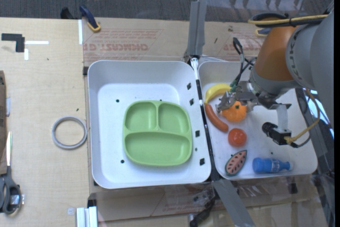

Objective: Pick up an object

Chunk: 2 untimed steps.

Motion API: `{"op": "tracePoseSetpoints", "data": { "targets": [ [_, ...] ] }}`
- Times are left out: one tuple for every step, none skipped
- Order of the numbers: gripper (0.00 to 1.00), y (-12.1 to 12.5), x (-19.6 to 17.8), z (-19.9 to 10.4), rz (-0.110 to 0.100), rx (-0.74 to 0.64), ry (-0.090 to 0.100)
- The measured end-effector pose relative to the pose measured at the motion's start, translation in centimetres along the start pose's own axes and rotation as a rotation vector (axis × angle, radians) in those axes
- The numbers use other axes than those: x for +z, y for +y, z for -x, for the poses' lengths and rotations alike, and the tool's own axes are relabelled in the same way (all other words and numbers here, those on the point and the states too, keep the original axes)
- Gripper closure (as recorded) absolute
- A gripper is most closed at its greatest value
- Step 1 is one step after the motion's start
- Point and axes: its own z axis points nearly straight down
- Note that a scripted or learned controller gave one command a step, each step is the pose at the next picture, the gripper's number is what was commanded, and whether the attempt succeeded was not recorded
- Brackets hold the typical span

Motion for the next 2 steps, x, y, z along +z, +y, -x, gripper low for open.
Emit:
{"op": "tracePoseSetpoints", "data": {
  "targets": [
    [1.00,0.0,-0.9,0.1,-0.001,0.004,0.000],
    [1.00,0.0,-11.7,-4.4,0.000,-0.005,-0.001]
  ]
}}
